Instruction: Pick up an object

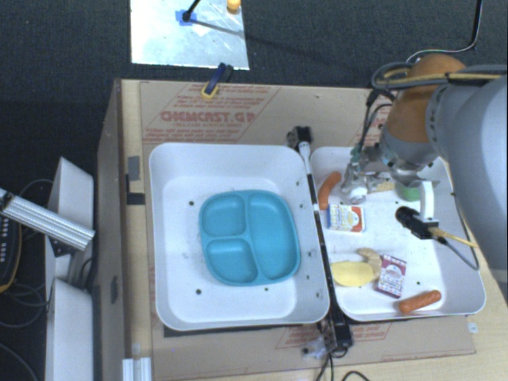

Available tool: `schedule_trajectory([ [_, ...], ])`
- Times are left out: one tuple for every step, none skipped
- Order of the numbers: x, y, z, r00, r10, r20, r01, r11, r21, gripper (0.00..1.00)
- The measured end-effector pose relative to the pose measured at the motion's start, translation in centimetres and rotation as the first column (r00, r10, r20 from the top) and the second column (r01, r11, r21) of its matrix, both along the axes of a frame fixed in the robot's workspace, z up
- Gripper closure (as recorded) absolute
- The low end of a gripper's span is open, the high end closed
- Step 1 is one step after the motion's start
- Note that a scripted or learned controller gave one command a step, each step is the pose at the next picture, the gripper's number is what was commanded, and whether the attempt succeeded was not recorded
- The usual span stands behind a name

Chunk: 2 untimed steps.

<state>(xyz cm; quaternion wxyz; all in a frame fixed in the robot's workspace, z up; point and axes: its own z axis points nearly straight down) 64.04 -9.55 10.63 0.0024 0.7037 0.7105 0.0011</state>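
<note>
A counter [230, 111] covered with printed brown cardboard carries two shallow white bins side by side, with dark carpet around it. Nearest the camera, at the bottom of the right bin [449, 279], an orange sausage-shaped piece [417, 301] lies along the lower rim. Just above and left of it lies a small red and white packet [391, 275], and left of that a yellow lemon-like thing [353, 274] touches a pale, curved piece [368, 254]. In the left bin [181, 182], a blue divided plate [248, 236] lies flat in the middle.

Farther up the right bin, a small white carton [346, 217] with red and blue print lies near the wall between the bins. Just beyond it the gripper [355, 187] hangs low in the bin's upper left part, on the grey arm [468, 141] that comes in from the frame's right. A second orange sausage [327, 189] lies just left of the gripper, tilted against the dividing wall. A green thing [409, 190] shows partly under the wrist. Whether the gripper is clenched or released cannot be told from this view, and nothing can be seen held in it; every loose thing rests on a bin floor.

Beyond the bins, a yellow and blue tool [214, 82] lies at the counter's far edge, and a silvery sheet [171, 30] on the carpet at the upper left bears a small yellow ball [232, 4].
</note>
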Motion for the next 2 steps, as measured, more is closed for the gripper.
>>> schedule_trajectory([
  [-4.6, 4.6, 7.9, 1.0, -0.004, -0.002, 0.004, 1.0, 0.002, 1.0],
  [-7.9, 7.8, 11.6, 1.0, -0.004, -0.003, 0.004, 1.0, 0.003, 1.0],
])
